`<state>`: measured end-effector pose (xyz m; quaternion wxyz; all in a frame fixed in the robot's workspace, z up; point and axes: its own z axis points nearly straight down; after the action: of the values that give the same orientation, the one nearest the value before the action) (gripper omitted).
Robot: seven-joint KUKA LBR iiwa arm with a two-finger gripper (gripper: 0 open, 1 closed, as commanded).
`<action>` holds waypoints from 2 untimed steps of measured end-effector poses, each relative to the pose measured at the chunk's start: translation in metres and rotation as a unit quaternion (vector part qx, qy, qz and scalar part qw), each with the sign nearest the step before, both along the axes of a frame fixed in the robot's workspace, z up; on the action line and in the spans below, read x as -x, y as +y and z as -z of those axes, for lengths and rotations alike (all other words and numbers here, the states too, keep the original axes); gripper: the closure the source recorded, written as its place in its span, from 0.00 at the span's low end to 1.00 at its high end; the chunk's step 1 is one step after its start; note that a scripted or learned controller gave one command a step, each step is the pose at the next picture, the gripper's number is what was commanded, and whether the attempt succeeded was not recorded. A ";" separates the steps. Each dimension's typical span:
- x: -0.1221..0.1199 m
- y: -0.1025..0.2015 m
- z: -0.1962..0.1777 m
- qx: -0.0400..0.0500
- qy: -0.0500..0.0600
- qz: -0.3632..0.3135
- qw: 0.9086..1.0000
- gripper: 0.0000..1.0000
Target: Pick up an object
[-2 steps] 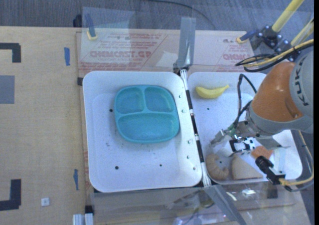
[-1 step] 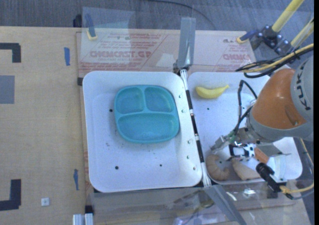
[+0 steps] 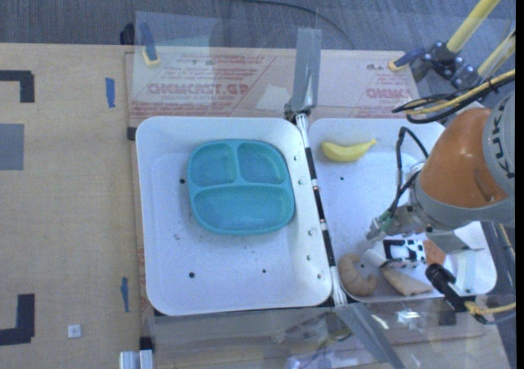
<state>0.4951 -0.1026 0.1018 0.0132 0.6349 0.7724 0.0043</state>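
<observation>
Table [image 3: 65, 195]: two shallow white bins side by side.

Left bin [image 3: 164, 261]: one teal divided plate [image 3: 241, 186], three compartments, lying flat toward the far side.

Right bin [image 3: 360, 187]: one yellow banana [image 3: 347, 149] near the far left corner; one tan doughnut-like pastry [image 3: 359, 274] at the near edge; one tan bread-like piece [image 3: 406, 281] just right of the pastry.

Arm: grey with orange band, entering from the right, wrist over the right bin's near half. Jaws [image 3: 401, 249]: hanging low above the near edge, just above and between the pastry and the bread-like piece; how far apart they stand cannot be told, and nothing is seen between them. Banana lies well apart, at the far side.
</observation>
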 end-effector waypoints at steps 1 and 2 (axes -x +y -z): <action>0.000 0.000 0.000 0.000 0.000 0.000 1.000 0.00; 0.010 -0.001 0.011 -0.002 0.006 -0.114 0.994 0.00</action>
<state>0.4846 -0.1041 0.0911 0.0069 0.5432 0.8396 0.0038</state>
